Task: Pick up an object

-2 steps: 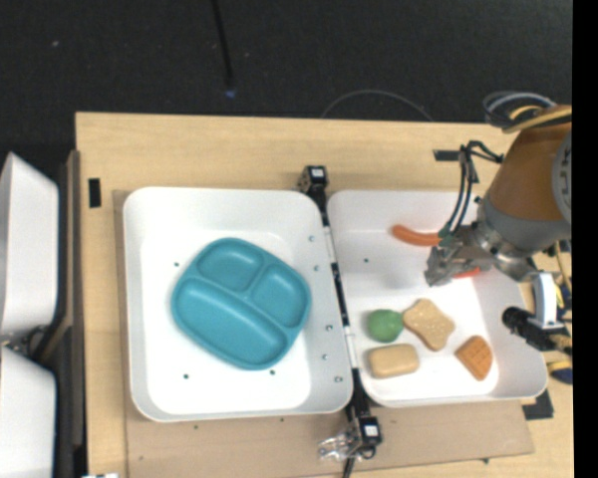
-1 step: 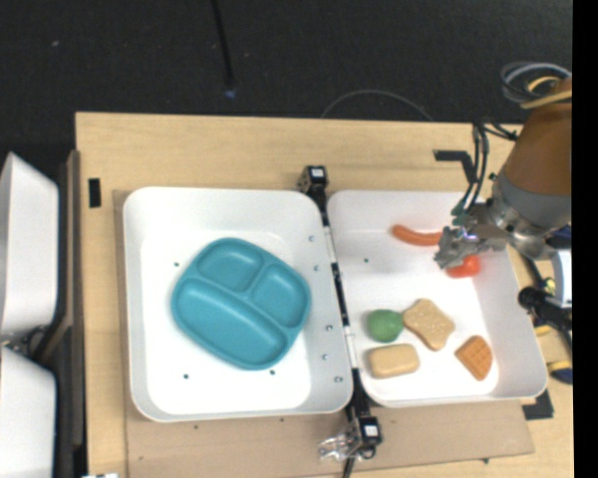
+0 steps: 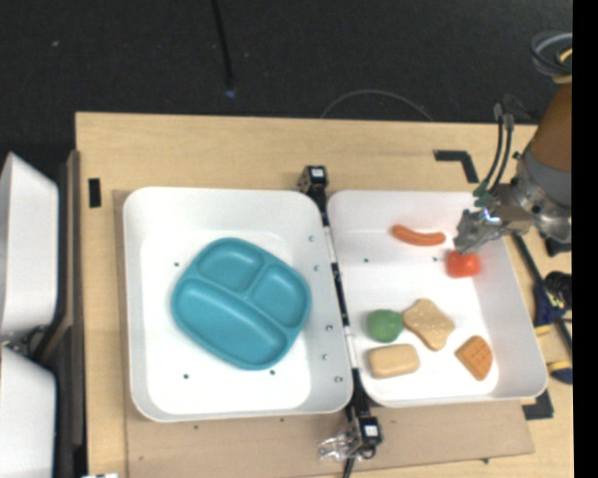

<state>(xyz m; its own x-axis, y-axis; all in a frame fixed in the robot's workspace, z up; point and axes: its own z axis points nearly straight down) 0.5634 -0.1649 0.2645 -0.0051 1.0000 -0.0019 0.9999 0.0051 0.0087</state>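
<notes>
Camera view: you have the gripper [image 3: 475, 231] low over the right bin [image 3: 508, 386], at its far right side, directly above a small red block [image 3: 463, 264]; possibly touching it, too blurred to tell. Grasp state cannot be read. An orange sausage [image 3: 419, 234] lies just left. Nearer: green piece [image 3: 384, 325], tan cracker [image 3: 429, 324], bread roll [image 3: 393, 360], orange wedge [image 3: 474, 357]. The left bin [image 3: 149, 386] holds a teal divided plate [image 3: 241, 302].
</notes>
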